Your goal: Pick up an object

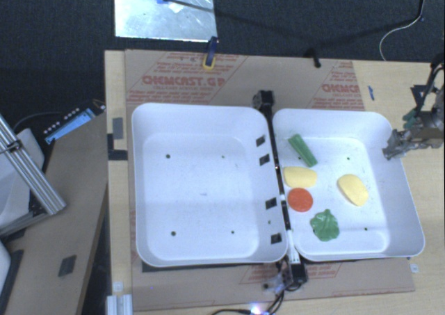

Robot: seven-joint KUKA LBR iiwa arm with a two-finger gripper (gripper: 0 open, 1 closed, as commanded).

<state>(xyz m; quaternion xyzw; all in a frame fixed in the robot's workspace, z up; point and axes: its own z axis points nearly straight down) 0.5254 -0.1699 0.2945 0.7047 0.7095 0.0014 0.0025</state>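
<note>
Gleaming plastic bin [400,188] (5 rounded toys)

My two bins [201,115] are white. The right one carries a green stick [302,149], two yellow pieces [300,176] [352,189], an orange-red disc [300,199] and a green lump [325,224].

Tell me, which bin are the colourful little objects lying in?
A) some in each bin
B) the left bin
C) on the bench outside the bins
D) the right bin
D: the green stick, two yellow pieces, orange disc and green leafy piece all lie in the right bin.
</note>
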